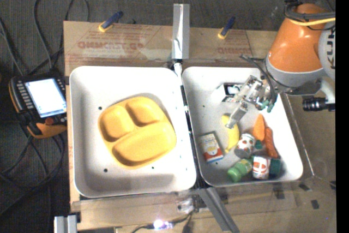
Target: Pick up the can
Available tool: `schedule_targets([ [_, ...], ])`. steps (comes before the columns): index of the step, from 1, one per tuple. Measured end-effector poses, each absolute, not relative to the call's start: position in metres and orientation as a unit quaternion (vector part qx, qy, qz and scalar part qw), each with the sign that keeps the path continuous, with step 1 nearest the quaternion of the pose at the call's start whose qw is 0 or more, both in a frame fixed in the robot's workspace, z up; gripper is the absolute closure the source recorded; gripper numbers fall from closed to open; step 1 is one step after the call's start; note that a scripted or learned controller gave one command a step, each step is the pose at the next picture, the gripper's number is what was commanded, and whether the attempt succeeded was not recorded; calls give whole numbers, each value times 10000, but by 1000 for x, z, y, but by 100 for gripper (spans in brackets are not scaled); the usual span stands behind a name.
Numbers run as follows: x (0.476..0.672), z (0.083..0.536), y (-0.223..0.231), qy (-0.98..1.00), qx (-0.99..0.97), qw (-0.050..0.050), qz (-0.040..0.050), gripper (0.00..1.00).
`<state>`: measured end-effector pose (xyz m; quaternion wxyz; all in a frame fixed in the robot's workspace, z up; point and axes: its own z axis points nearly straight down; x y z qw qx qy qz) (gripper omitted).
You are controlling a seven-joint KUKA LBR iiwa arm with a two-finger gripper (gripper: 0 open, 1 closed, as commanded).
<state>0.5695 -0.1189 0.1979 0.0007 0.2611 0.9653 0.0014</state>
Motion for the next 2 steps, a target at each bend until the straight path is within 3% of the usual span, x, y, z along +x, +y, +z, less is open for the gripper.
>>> schedule_targets([
  [1,644,119,-148,9543,2983,162,33,0],
  [2,661,111,-164,9930,1169,166,-35,0],
])
